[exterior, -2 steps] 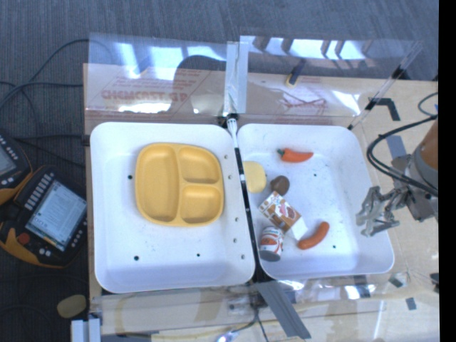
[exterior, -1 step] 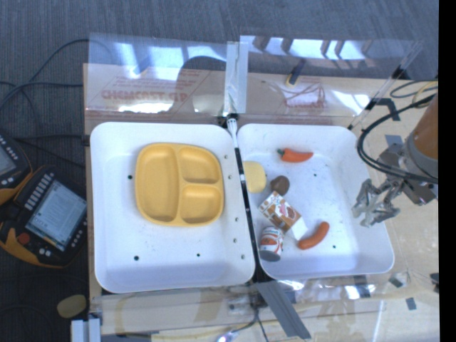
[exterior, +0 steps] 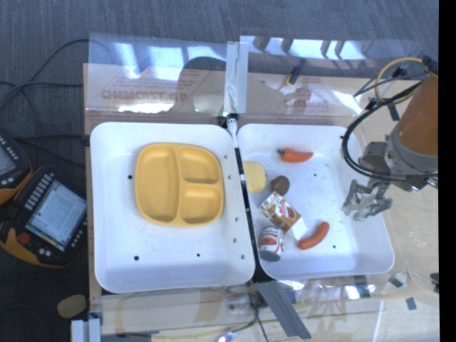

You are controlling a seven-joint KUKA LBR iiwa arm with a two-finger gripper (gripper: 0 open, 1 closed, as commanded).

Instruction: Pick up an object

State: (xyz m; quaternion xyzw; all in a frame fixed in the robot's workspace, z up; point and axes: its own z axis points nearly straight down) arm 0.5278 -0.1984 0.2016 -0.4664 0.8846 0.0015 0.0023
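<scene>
My gripper [exterior: 365, 206], released and holding nothing, hangs at the right bin's [exterior: 335, 262] right edge; the sausage [exterior: 313, 236] lies lower centre-right (nearest target), so I should centre over it before descending.

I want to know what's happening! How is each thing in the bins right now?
Gripper: above the right bin's right side, holding nothing.
Yellow tray: flat in the left bin.
Carrot: lying down.
Sausage: lying down.
Carton: on its side.
Can: tipped over.
</scene>
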